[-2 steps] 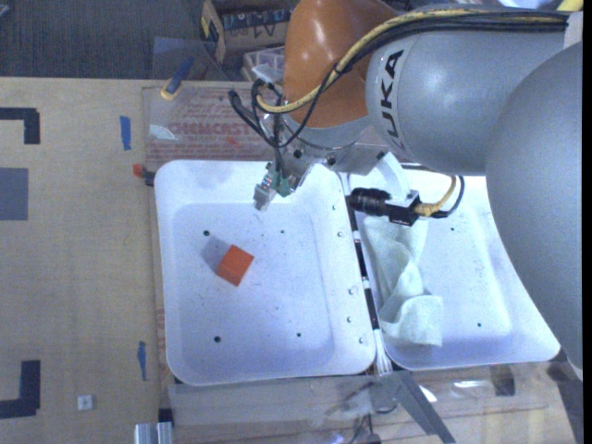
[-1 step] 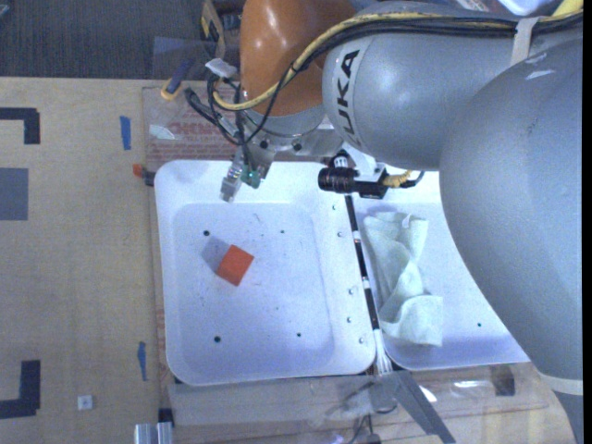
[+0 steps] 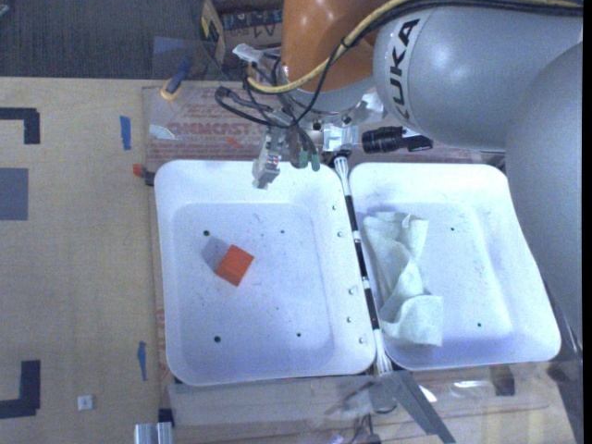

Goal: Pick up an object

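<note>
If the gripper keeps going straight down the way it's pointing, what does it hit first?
Probably the bare floor of the left bin near its far rim. The gripper hangs well away from the orange block, so it would likely miss it, though depth is hard to judge.

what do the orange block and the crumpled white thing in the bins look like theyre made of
Orange block: probably painted wood or hard plastic. It has flat faces, sharp edges and an even matte colour; the view cannot settle which.
Crumpled white thing: soft cloth or a paper towel, judging by its limp folds and wrinkles with no shine.
Bins: likely moulded plastic, smooth white with rounded rims.
</note>
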`<state>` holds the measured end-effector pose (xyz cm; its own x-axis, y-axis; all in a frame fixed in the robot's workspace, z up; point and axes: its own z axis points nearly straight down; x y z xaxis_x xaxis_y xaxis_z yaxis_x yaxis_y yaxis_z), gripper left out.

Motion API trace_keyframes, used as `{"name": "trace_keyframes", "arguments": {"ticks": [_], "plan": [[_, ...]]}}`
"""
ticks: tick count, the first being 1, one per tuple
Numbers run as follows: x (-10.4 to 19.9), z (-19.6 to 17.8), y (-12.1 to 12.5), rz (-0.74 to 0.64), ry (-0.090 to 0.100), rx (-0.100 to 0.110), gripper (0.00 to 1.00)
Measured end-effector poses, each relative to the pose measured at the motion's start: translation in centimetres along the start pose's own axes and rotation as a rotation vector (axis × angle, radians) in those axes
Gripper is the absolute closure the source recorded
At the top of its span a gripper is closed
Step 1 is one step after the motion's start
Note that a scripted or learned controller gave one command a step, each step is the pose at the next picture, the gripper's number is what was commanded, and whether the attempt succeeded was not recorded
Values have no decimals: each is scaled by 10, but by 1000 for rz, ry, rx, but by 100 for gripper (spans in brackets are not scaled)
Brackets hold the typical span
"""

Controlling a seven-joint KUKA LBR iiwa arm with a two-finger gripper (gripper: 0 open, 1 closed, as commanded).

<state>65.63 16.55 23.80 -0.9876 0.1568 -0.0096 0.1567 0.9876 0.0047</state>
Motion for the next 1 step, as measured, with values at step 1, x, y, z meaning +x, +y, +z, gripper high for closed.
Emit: {"name": "trace_keyframes", "arguments": {"ticks": [1], "plan": [[17,0,33,-78,2,0,100]]}}
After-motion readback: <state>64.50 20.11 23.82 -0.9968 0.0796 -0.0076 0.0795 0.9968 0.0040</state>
